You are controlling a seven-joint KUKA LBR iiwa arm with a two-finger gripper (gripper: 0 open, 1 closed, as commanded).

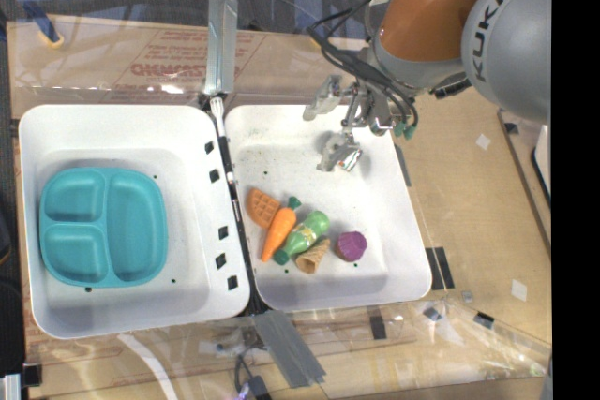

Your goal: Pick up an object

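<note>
The gripper [338,153] hangs over the right bin [398,201], its grasp state impossible to tell, while the toy carrot [277,232] lies apart nearer the front among other toys.

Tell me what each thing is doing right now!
Gripper: up over the right bin, nothing between its fingers.
Teal plate: lying flat in the left bin.
Carrot: lying in the right bin, touching the green toy.
Green toy: lying beside the carrot.
Waffle: lying by the carrot's top.
Cone: lying on its side.
Purple toy: sitting apart from the others.
</note>
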